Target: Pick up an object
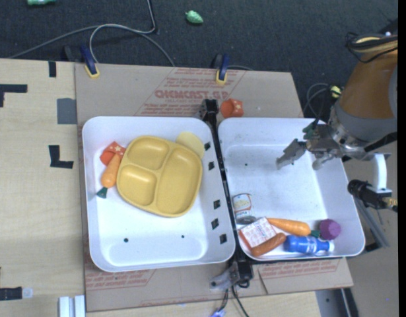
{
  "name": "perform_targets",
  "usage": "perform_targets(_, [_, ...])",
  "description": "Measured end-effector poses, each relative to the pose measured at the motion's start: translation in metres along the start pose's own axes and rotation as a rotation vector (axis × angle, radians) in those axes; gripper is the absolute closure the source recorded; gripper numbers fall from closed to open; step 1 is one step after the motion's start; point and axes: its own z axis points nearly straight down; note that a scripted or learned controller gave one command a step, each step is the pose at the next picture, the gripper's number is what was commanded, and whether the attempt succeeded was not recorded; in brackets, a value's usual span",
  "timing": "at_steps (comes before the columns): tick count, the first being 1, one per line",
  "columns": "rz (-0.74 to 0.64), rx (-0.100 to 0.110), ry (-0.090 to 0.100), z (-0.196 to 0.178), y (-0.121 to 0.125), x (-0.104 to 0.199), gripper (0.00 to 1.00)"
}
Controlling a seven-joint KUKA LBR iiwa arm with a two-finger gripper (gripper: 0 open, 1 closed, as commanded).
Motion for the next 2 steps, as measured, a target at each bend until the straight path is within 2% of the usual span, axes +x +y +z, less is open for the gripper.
perform_targets(1, [-0.002, 0.002, 0.001, 0.042, -0.028, 0.095, 0.00])
perform_targets(2, [0.000, -0.005, -0.001, 0.139, 0.006, 0.045, 0.00])
